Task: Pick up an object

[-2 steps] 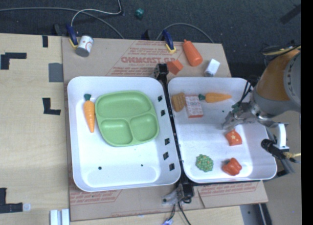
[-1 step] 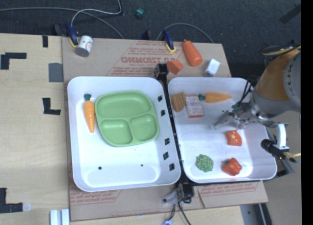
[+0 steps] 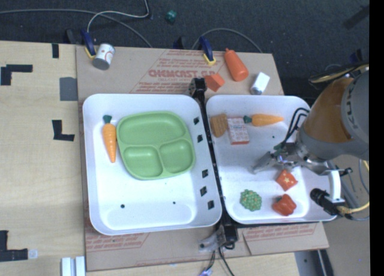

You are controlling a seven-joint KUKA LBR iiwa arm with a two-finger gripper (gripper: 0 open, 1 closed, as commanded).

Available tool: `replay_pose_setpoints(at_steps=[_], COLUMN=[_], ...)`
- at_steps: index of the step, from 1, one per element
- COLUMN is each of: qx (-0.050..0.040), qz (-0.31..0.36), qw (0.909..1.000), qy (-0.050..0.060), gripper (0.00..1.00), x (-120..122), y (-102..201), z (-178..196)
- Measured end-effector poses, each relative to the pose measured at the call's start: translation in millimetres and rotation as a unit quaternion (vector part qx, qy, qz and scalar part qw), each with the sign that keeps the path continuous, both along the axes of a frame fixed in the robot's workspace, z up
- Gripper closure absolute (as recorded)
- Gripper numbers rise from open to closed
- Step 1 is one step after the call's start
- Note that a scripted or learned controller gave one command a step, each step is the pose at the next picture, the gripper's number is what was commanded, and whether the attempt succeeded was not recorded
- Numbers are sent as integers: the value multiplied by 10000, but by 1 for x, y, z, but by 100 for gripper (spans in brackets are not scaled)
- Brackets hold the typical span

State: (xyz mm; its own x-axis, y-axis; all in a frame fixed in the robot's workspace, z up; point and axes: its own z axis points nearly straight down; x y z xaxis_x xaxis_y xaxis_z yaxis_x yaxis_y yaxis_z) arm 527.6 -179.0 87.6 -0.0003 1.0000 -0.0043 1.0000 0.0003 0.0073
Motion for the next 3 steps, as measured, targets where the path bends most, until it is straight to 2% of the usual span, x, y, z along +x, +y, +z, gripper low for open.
replay_pose_setpoints(at_steps=[1,2,3], qx=[-1,-9,20], qz=[-1,3,20], qw=[10000,10000,10000], qy=[-2,-9,12], gripper=[0,100,100], x=[-33,-33,18], y=[-26,-27,24], z=[0,10,112])
